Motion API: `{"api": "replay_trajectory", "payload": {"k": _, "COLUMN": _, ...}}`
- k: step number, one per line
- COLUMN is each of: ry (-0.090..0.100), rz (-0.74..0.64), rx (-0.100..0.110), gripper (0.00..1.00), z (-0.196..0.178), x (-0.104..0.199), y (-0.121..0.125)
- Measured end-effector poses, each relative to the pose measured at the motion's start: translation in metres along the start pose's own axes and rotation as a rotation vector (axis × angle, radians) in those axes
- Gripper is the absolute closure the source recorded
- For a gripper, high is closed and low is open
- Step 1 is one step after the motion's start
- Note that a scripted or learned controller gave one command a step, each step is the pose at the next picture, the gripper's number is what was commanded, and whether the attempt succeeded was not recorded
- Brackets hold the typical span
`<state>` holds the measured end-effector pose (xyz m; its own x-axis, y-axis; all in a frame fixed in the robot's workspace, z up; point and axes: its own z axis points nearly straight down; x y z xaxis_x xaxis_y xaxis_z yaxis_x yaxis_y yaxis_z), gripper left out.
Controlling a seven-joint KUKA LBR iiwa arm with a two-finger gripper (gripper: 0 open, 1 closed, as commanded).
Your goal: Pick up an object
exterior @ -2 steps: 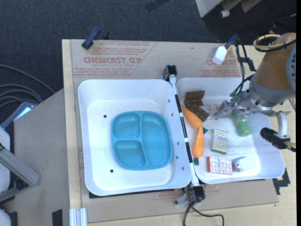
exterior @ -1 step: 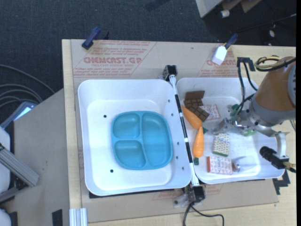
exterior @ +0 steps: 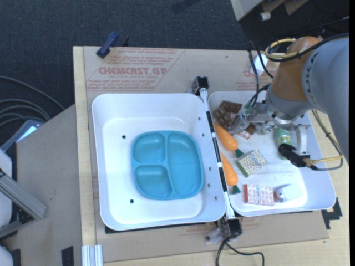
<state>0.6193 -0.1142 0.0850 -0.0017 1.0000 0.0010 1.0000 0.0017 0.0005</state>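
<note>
The right bin [exterior: 319, 190] holds several small objects. An orange carrot [exterior: 226, 139] lies by its left wall, with a second carrot [exterior: 229, 170] just below it. A brown ridged block [exterior: 227, 112] sits at the bin's top left. My gripper [exterior: 243, 126] hangs low over the bin's upper left part, between the brown block and the upper carrot, close to both. The arm's wrist hides what is directly under it. A green round item [exterior: 282, 135] shows beside the wrist.
A checked green-and-white packet [exterior: 252, 162] lies mid-bin, and a red-and-white box [exterior: 259, 194] with a small grey piece [exterior: 284, 193] lies near the front. The left bin [exterior: 111, 148] holds a blue divided plate [exterior: 166, 164]. Cables cross the right bin's right side.
</note>
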Motion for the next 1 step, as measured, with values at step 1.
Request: {"api": "replay_trajectory", "payload": {"k": 1, "ry": -0.001, "rz": 0.000, "rx": 0.000, "gripper": 0.00, "z": -0.0001, "x": 0.0183, "y": 0.0407}}
